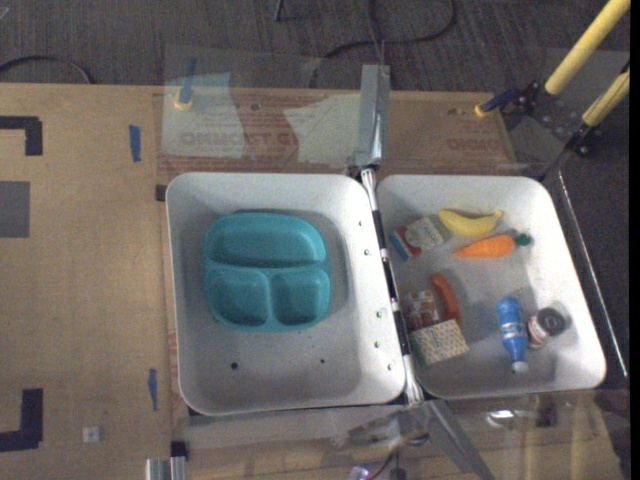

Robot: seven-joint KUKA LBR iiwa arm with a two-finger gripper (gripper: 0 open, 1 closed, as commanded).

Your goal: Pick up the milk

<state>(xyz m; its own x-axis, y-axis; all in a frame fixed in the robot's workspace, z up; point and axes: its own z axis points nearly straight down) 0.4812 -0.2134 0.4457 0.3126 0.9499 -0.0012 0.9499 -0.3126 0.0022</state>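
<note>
Two white bins (190,268) sit on the tan bench (80,298). A teal divided tray (266,270) fills the nine o'clock bin; at three o'clock lie a yellow banana (468,221), orange carrot (488,247), blue bottle (512,330), and red-and-white milk carton (420,236).

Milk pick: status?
Milk carton lying in right bin, upper-left corner, untouched. Banana close on its right, carrot just below that. Teal tray in left bin.
</note>
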